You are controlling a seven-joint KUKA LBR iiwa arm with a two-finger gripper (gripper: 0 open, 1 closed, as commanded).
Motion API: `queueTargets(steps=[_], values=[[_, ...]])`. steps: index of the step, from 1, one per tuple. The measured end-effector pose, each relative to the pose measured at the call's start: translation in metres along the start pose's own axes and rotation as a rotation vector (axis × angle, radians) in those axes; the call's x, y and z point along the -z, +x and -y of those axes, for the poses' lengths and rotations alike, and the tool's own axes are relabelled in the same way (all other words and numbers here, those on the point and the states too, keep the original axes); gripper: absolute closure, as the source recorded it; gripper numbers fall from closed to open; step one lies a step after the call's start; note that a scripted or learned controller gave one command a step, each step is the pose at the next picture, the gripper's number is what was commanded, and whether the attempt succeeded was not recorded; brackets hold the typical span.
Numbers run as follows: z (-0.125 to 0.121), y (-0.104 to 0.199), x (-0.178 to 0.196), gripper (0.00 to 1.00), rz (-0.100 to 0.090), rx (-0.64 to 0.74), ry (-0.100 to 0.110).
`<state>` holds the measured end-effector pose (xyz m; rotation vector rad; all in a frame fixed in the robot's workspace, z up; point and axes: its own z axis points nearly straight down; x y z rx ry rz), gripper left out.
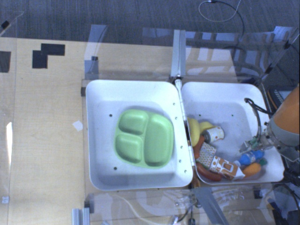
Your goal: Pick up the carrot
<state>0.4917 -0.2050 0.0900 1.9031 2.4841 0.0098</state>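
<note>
The carrot is a small orange piece with a green end, lying in the front right corner of the right bin. A blue object lies touching it on its far side. My gripper hangs at the bin's right side, just above and behind the blue object and the carrot. The arm's orange band rises from it at the view's right edge. Nothing is seen held.
Along the right bin's left and front sides lie a banana, a small can, printed snack packets and a red item. The left bin holds a green divided plate. Cables run by the right wall.
</note>
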Motion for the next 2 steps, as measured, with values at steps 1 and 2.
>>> queueTargets(steps=[1, 2], values=[[0.000, -0.002, 0.000, 1.00, 0.007, 0.185, -0.002], [-0.003, -0.002, 0.012, 1.00, 0.012, 0.188, -0.009]])
